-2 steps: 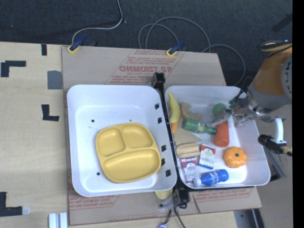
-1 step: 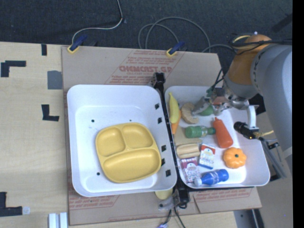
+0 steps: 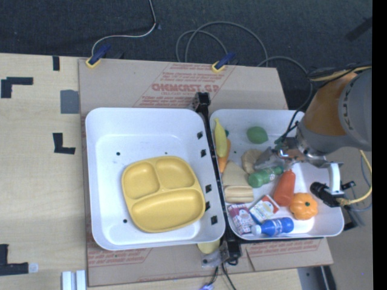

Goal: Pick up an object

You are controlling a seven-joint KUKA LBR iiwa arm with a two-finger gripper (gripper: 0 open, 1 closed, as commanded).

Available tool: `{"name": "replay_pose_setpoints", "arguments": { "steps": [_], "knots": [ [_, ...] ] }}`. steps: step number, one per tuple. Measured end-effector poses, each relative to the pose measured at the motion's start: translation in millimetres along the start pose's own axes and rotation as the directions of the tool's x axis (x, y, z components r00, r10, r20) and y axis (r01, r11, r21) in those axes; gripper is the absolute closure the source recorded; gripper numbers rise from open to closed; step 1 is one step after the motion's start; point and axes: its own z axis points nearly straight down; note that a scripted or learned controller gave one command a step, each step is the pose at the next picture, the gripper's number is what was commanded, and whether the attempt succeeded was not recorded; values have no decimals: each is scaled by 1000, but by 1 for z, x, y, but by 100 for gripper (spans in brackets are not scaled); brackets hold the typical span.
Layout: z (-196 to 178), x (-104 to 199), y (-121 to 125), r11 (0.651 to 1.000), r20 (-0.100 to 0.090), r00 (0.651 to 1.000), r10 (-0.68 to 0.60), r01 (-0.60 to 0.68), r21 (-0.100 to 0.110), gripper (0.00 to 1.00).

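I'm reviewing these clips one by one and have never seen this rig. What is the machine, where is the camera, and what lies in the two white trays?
One fixed camera looks down at a slant. The grey arm with an orange band reaches in from the right; its end effector hangs over the right bin, among toy foods: a banana, green ball, carrot, small pumpkin, bun and bottle. The left bin holds a yellow divided plate. I cannot tell if anything is gripped.

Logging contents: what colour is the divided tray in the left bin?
Yellow; the divided tray shows in the camera view.
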Motion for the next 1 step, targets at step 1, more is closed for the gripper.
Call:
{"name": "replay_pose_setpoints", "arguments": {
  "steps": [1],
  "knots": [
    [0, -18, -50, 1000, 0, 1000, 0, 0, -2, 0]
  ]
}}
